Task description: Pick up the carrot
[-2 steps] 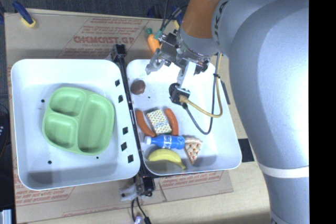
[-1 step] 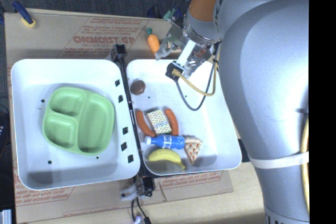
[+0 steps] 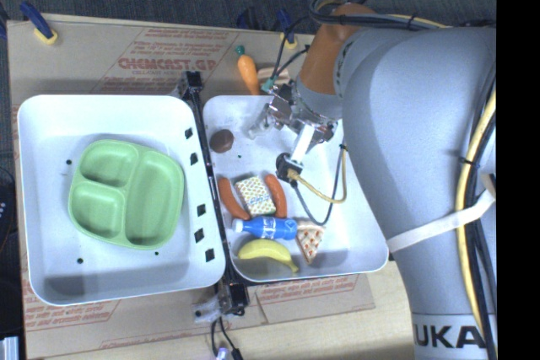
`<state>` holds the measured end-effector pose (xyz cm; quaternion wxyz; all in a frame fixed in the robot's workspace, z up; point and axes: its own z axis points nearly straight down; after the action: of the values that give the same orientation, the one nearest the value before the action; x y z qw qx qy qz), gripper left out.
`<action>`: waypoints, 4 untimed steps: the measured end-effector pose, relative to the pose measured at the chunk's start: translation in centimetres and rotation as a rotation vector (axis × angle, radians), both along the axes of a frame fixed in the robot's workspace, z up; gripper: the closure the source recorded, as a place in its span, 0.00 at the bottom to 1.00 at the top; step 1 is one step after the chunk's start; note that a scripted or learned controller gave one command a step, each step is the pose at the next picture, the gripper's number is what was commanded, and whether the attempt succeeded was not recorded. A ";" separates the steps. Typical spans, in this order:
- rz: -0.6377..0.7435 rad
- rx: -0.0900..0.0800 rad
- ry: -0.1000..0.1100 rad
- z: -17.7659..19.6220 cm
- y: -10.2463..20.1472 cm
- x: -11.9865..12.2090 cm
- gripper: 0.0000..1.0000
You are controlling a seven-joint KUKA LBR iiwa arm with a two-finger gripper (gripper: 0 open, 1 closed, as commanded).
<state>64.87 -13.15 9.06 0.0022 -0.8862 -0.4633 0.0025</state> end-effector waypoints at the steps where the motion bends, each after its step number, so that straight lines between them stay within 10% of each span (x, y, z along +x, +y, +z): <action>1: -0.046 0.001 -0.006 10.3 6.4 0.9 0.00; 3: -0.336 0.000 0.002 0.1 -5.1 -0.7 0.00; 4: -0.425 -0.001 0.002 0.1 0.3 -8.0 0.00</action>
<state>56.90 -12.89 9.11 0.0026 -0.9640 -0.2658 0.0032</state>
